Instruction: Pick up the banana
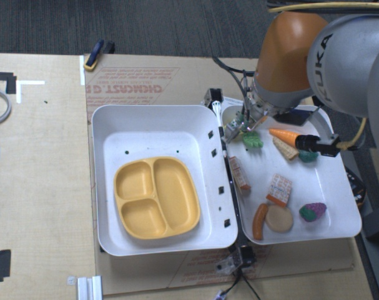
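My gripper (238, 127) hangs low over the far-left corner of the right bin (339, 227), beside the green toy (253, 141); whether it is released or clenched I cannot tell. Where the banana lies I cannot tell either; hidden beneath my arm (301, 55) is my guess. Judging by the toy carrot (283, 135) and sausage (259, 221) nearby, I expect it to be light, stiff and smooth, slippery on its curve; I'd pinch it across the middle. Writing: "KUKA" on my arm; red print on the cardboard (133, 83) looks reversed and too blurred to read.
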You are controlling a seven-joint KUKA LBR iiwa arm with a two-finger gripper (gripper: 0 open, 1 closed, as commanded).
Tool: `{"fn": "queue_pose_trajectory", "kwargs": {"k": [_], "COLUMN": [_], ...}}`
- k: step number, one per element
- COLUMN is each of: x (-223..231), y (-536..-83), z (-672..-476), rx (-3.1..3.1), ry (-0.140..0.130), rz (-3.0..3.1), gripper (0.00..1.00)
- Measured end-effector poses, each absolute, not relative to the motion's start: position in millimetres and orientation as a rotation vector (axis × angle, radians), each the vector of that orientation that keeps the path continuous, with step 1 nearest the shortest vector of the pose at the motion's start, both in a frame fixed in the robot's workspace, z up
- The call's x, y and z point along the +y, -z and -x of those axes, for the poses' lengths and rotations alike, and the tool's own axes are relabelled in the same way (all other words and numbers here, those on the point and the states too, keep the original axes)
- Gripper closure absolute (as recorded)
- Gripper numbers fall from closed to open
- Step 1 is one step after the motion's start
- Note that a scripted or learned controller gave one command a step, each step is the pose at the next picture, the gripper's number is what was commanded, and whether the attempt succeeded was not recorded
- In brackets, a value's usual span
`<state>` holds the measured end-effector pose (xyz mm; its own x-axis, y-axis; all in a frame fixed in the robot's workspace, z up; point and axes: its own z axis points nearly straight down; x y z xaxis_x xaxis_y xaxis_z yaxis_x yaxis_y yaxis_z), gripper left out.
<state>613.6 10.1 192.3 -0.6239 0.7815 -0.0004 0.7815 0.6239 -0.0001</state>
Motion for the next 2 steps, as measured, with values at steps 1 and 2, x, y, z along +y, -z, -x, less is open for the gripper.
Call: {"fn": "queue_pose_trajectory", "kwargs": {"k": [1,2], "x": [85,28], "y": [-192,-209], "z": [-583.0,-570.4], "rx": [2.879,2.99], "ry": [0.0,-0.001], "rz": [-1.256,-0.956], "gripper": [1.0,1.0]}}
